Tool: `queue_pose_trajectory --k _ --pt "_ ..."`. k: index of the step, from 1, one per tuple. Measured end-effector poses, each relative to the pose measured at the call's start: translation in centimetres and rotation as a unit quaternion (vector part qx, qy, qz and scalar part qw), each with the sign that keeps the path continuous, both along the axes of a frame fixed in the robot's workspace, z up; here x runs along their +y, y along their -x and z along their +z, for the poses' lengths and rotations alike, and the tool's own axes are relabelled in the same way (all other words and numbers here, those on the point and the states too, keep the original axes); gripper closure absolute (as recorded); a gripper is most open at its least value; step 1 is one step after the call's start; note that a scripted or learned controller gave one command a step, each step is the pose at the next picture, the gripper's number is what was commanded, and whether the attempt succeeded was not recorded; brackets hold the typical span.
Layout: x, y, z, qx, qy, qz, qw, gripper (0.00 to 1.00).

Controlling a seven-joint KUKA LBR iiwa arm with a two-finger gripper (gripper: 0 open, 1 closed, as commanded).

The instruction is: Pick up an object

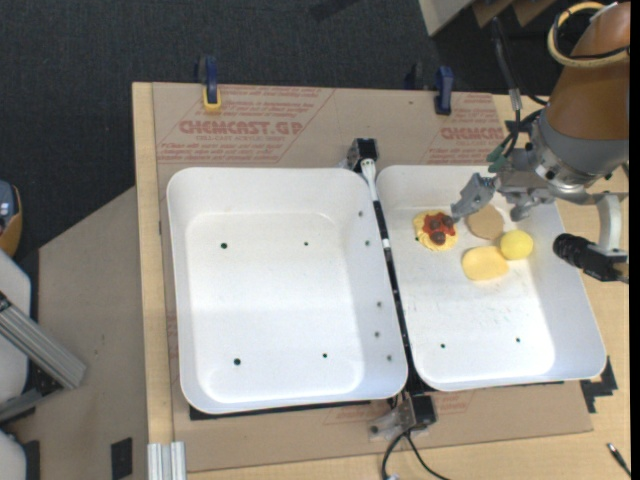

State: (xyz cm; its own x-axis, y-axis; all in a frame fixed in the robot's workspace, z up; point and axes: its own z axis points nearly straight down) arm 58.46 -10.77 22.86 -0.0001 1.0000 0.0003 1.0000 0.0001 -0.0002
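The gripper (490, 196) hangs low over the far part of the right bin (560, 363), its grey fingers reaching down toward a cluster of small food-like pieces. Whether the jaws are spread or pressed together I cannot tell; nothing can be seen pinched between them.

The candidates lie close together: a yellow piece with red and dark topping (436, 231) to the left, a tan disc (486, 225) partly under the fingers, a yellow ball (516, 245) to the right, and a yellow lump (485, 264) nearer the camera, touching or just beside the ball.

The main risk is the crowding. Fingers coming down between pieces may land on top of one instead of straddling it, or nudge a neighbour away. The ball looks smooth and round, so it would likely roll or squirt out of a pinch that is off-centre. The tan disc looks flat and thin; fingers may slide over it against the slick bin floor. The lump is rounded and oblong, and probably easier across its short width. The topped piece is irregular, which may give an uneven hold.

Both bins are glossy white plastic with raised rims; the left bin (190, 268) sits beside the right on a brown board (250, 118).
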Motion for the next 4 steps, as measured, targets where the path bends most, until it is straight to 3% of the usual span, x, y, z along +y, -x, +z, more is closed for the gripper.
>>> queue_pose_trajectory --k 1,2,3,4 --pt "-2.7 -1.6 -12.4 0.004 -0.0004 -0.001 1.0000 0.00" --pt "0.3 -7.8 -14.5 -0.002 0.0002 0.002 1.0000 0.00" --pt "-0.8 -3.7 -14.4 0.002 -0.0004 -0.001 1.0000 0.00" --pt "-0.1 -8.4 -14.3 -0.002 0.0006 0.001 1.0000 0.00"
